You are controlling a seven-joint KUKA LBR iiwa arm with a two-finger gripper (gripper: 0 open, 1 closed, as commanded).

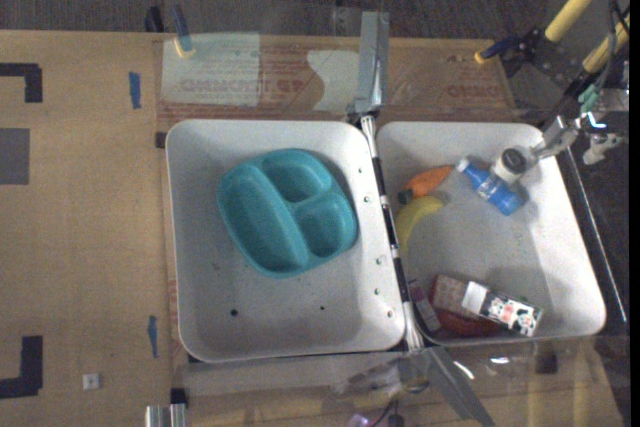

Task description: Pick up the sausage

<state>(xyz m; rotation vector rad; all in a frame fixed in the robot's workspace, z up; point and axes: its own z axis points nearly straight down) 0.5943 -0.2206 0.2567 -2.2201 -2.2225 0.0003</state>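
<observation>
Faint reddish lettering on the clear panel (262, 75) behind the bins, too blurred to read. Small carton (490, 304) w/ red-black-white print, text illegible. Sausage (462, 323), dark red, lies at near edge of right bin (580, 245), partly under the carton. Banana (414, 215), orange piece (430, 180), blue bottle (492, 183) w/ white cap further back. Teal divided plate (288, 211) in left bin (195, 245). Cardboard-brown bench (80, 245), blue tape bits; dark floor behind. Gripper (585, 130) at right bin's far right corner; can't tell its finger state.

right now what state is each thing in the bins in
plate: upright in left bin, compartments bare
bottle: lying on its side, capped
banana: lying flat, unpeeled
carrot: lying flat beside the banana
carton: lying flat, closed
sausage: partly under the carton
</observation>
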